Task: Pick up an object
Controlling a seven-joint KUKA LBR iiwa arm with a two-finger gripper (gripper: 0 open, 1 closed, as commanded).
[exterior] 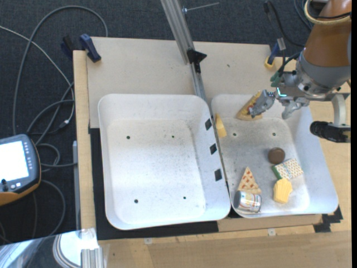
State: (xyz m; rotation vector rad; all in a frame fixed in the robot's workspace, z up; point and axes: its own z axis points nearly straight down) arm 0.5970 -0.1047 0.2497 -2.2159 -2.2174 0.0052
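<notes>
Tin can (248, 201) below pizza slice (249, 180), right bin (318, 166).

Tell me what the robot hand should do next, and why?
Probably lift straight up a little. The gripper sits at the far end of the right bin, with one finger touching the pizza-like toy, so a small lift would show whether it really has it.

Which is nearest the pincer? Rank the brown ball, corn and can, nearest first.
Measured from the pincer at the right bin's far end:
1. Brown ball, mid-bin, right side.
2. Corn, near the front right.
3. Can, front left corner of that bin.
</notes>
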